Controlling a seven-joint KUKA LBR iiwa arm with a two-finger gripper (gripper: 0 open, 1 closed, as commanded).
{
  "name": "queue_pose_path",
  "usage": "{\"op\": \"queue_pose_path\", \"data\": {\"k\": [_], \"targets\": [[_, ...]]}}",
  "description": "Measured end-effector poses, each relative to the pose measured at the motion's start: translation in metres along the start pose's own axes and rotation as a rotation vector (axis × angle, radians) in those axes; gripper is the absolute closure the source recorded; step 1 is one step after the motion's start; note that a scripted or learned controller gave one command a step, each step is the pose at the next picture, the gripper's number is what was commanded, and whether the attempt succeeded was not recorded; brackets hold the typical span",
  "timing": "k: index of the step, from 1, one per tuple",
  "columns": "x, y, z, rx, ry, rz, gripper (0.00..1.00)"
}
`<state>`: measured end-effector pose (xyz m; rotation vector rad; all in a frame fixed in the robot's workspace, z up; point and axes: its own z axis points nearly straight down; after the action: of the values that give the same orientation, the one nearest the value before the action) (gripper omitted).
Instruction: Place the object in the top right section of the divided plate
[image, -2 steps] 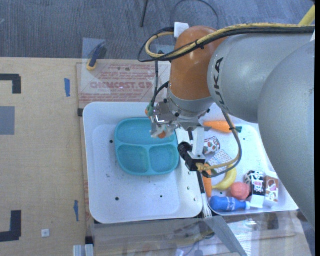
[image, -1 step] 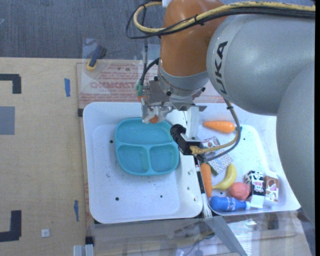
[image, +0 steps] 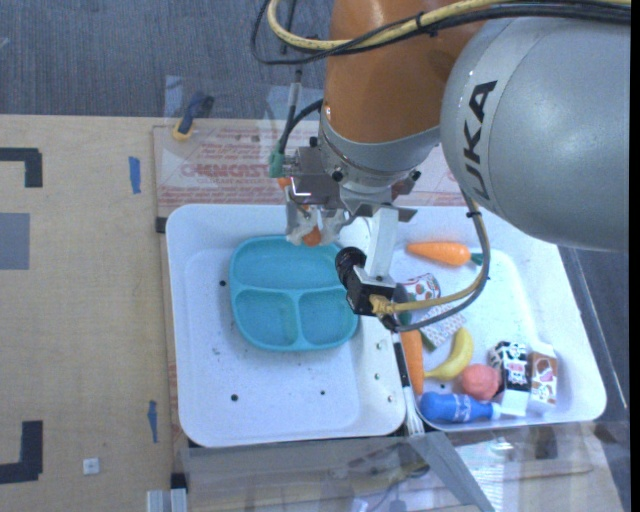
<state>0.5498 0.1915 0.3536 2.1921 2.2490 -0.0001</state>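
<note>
Gripper (image: 308, 228) is seen over the upper right rim of the blue divided plate (image: 280, 278), hung under the orange wrist band. Whether it is open or shut cannot be told; the tip is masked by the wrist hardware and cabling

A small orange-and-white object (image: 311, 237) is seen right at the gripper tip, at the plate's top right edge, roughly on the rim line. Whether it is gripped or merely lying there cannot be told. Contact with the plate is not resolved either

Plate is laid in the left bin (image: 190, 330), pushed toward that bin's upper right. One wide section is at the plate's top, two smaller ones below. Bare bin floor is seen left of the plate and below it. Above the plate, little room is left before the bin wall. Right of the plate, the ridge shared with the right bin (image: 585, 390) is close

Further right of the plate, the following are seen: carrot (image: 440, 253), printed packet (image: 422, 289), banana (image: 452, 355), red ball (image: 480, 380), blue bottle (image: 455, 408), two small cartons (image: 528, 372). All are well apart from the plate's top right section
</note>
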Motion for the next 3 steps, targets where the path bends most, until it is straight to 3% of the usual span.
{"op": "queue_pose_path", "data": {"k": [1,2,3], "targets": [[0.018,-0.046,-0.058,0.001,0.000,0.141,1.00],[0.013,-0.069,0.036,0.004,-0.001,0.124,1.00],[0.011,-0.070,-0.042,0.001,0.000,0.277,1.00]]}}
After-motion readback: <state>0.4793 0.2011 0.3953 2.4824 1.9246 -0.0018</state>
